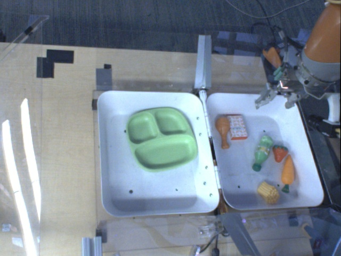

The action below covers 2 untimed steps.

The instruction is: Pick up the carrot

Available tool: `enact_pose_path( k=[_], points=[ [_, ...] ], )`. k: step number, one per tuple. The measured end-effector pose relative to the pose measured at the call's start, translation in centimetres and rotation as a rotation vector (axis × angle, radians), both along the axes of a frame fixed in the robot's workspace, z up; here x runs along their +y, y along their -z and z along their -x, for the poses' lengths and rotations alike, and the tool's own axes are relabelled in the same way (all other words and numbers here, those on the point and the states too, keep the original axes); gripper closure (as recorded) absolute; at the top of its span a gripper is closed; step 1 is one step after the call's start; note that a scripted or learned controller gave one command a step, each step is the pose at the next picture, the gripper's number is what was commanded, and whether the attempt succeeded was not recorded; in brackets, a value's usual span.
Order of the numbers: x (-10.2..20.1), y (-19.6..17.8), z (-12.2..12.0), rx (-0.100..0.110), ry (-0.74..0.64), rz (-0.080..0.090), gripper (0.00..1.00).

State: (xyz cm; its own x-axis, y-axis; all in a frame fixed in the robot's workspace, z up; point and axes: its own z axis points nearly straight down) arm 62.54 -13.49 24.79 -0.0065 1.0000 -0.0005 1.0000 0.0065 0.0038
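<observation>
Camera view. The carrot [288, 170] lies inside the right bin [306, 135], close to that bin's right wall and toward its near end, long axis roughly parallel to the wall, with its green tip pointing to the near edge. Nothing is gripping it.

The gripper [276, 99] hangs over the far rim of the right bin, well apart from the carrot. Its two fingers are spread, with bare bin floor showing between them; nothing is clamped.

Step in hand, as judged: approach. The grasp has not begun. The next move calls for travel from the far rim along the right wall toward the near end, then a descent with the fingers set across the carrot's narrow width.

Other items, all placed relative to the carrot. A strawberry [280, 153] sits just beyond its far end, touching or nearly so; I cannot tell which. A green bottle [262, 152] lies left of the strawberry. A corn cob [268, 192] lies near the carrot's green tip, to the left. A drumstick [224, 132] and a small box [237, 127] lie well apart, at the bin's far left. The left bin [106, 159] holds a green divided plate [161, 138].

Obstructions, as judged: the strawberry and the right wall crowd the carrot and leave little room for a finger on either side. The corn cob is a lesser concern.
</observation>
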Motion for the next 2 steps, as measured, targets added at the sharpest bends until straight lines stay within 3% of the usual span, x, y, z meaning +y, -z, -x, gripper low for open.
enact_pose_path(
  k=[1,2],
  points=[
    [-5.9,8.8,9.6,0.000,-0.025,0.001,0.00],
    [-6.5,15.1,11.4,-0.003,0.344,-0.006,0.00]
  ],
)
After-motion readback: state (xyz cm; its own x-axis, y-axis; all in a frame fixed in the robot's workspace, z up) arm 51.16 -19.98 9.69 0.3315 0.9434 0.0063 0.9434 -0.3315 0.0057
